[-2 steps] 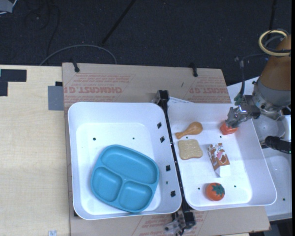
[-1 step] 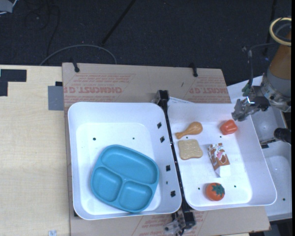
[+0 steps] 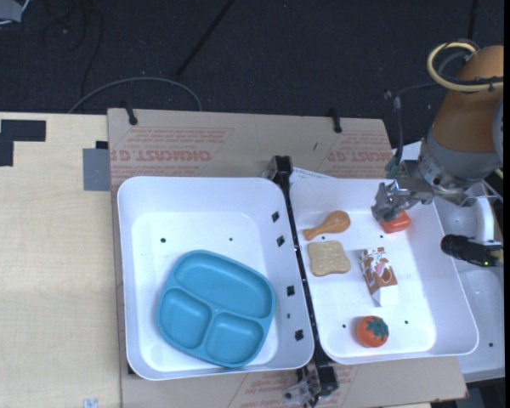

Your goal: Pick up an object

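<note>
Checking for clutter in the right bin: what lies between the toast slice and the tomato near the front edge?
In the camera view, nothing sits directly between the toast slice and the tomato, just bare white bin floor. A small carton lies off to the right.

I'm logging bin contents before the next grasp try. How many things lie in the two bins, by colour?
Blue: 1, divided plate
Tan: 2, drumstick, bread slice
Red-orange: 2, tomato, piece under the gripper
Brown-white: 1, carton
Total: 6

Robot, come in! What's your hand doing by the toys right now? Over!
Hand low in right white bin, directly over small red-orange toy. Grip unconfirmed. Tan toy drumstick nearby, not blocking.
</note>
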Motion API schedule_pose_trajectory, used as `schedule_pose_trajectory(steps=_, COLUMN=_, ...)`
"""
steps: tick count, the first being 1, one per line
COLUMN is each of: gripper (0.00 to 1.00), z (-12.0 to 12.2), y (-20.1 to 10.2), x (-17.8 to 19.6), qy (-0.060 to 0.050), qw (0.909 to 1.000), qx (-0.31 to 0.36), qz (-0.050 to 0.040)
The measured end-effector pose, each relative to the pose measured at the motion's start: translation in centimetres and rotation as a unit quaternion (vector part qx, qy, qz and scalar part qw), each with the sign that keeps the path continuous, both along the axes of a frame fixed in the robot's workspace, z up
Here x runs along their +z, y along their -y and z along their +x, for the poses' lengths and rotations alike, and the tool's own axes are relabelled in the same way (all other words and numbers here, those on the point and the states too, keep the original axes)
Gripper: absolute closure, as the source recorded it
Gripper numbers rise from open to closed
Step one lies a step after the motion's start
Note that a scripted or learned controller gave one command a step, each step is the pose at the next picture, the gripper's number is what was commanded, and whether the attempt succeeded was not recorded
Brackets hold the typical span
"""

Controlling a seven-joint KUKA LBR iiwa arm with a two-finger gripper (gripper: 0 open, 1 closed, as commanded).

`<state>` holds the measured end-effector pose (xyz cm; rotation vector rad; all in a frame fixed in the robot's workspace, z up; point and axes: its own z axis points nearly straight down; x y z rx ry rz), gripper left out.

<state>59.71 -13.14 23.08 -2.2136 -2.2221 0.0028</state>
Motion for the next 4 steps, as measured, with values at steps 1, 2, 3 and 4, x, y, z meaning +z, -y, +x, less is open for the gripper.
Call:
schedule_pose_trajectory(steps=1, gripper=1.0, z=-3.0, y=-4.6, x=0.2, qy=0.0, qw=1.0, qx=0.0, qz=0.0)
schedule_pose_trajectory(steps=2, gripper=1.0, z=-4.9, y=-9.3, x=1.0, qy=0.0, qw=1.0, qx=0.0, qz=0.0003)
schedule_pose_trajectory(steps=3, gripper=1.0, z=-6.7, y=-15.1, x=-0.1, qy=-0.001, qw=1.0, qx=0.0, qz=0.0002)
schedule_pose_trajectory(steps=4, gripper=1.0, z=-8.6, y=-21.1, x=-0.3, qy=-0.001, qw=1.0, qx=0.001, qz=-0.0003)
